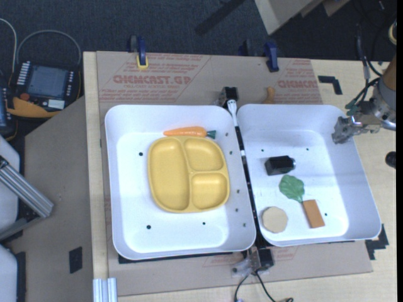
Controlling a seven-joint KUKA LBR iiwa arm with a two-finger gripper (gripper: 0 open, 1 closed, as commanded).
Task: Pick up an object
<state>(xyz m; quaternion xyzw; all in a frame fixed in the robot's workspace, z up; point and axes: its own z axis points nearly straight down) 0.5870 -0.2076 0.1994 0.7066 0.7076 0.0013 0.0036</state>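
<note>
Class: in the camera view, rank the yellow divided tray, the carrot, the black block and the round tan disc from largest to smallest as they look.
1. Yellow divided tray
2. Carrot
3. Black block and round tan disc: look about alike, so unranked.

In the right bin (352,168), lower right of the frame, lie a black block (279,165), a green leaf (292,187), a tan round disc (274,219) and an orange-brown bar (313,213), possibly wood. An orange carrot (187,131) lies flat above the yellow divided tray (187,173) in the left bin (126,168).
</note>
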